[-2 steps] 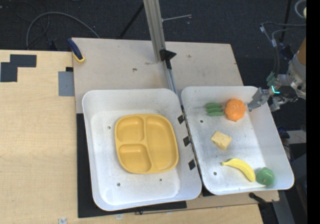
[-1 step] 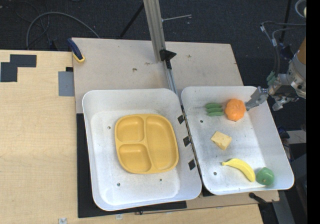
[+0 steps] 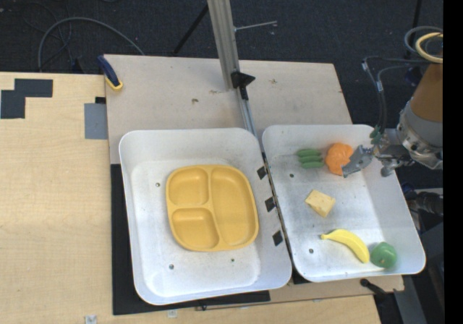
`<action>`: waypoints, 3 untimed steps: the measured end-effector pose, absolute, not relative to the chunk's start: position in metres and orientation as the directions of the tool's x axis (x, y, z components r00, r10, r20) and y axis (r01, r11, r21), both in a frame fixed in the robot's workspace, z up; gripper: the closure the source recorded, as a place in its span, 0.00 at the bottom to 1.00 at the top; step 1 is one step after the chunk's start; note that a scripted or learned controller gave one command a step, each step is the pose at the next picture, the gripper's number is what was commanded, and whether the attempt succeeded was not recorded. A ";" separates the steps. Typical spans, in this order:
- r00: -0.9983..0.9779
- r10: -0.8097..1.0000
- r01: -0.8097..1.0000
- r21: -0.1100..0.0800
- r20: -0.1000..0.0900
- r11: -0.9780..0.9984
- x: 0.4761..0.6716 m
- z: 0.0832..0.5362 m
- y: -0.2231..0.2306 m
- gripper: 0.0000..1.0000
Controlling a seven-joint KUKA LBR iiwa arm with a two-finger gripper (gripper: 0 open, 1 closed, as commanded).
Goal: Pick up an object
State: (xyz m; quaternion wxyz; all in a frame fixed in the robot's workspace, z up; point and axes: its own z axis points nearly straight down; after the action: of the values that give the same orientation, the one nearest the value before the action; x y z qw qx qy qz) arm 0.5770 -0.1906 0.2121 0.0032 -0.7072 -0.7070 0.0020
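Orange fruit [image 3: 338, 158] sits at twelve o'clock in the right bin [image 3: 402, 208], green carrot-like top [image 3: 310, 158] at its nine, as the gripper [image 3: 359, 160] touches it; grip state cannot be told.

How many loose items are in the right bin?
4: a carrot by the gripper at the far side, a cheese wedge mid-bin, a banana and green fruit at the near edge.

left bin [image 3: 145, 171]: divided plate [image 3: 212, 207]. right bin [image 3: 391, 221]: carrot [image 3: 329, 158] at back, cheese [image 3: 320, 202] mid, banana [image 3: 347, 242] and lime [image 3: 383, 254] at front.
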 end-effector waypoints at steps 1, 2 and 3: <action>0.000 1.000 1.000 -0.006 0.001 0.000 0.575 0.163 -0.200 0.00; 0.001 1.000 1.000 -0.001 0.001 -0.001 0.575 0.101 -0.196 0.00; 0.003 1.000 1.000 -0.003 0.001 -0.003 0.575 0.113 -0.198 1.00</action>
State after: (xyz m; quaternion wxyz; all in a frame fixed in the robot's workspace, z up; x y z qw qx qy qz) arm 0.5747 -0.1976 0.1125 0.0014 -0.7081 -0.7061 0.0005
